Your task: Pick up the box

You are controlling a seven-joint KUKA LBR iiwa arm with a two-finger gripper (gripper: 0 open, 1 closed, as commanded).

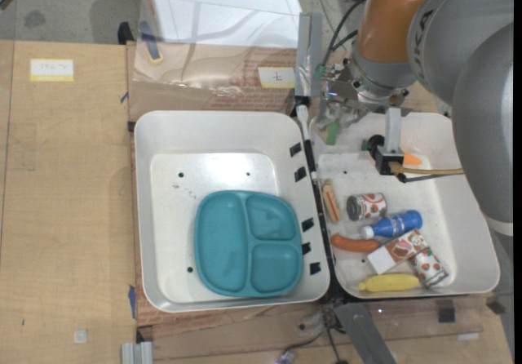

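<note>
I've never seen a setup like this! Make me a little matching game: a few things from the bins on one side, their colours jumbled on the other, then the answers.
Things:
1. divided plate in the left bin
2. bottle in the right bin
3. banana at that bin's near edge
4. sausage beside the bottle

Colours:
A. yellow
B. red-orange
C. teal
D. blue with a white cap

Pairs: 1-C, 2-D, 3-A, 4-B
</note>
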